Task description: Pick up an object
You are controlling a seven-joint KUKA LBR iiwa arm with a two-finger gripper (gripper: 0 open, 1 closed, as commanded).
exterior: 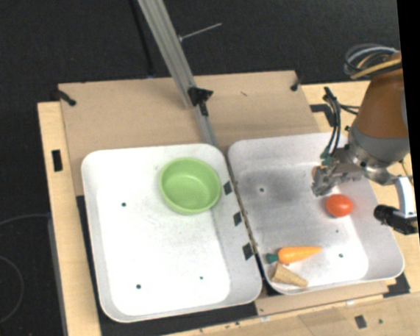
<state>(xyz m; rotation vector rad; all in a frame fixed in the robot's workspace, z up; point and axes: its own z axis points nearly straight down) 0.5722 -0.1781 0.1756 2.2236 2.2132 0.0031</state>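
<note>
Red tomato (338,205) just below-right of hand (321,184) | right bin (381,258) | hand's grip state: cannot tell

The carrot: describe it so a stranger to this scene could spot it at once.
Look at the right bin, then down to its front edge near the divider. The carrot lies there on its side, orange and tapered with a green stub, just above a tan wedge; the tomato further right is round and red.
</note>
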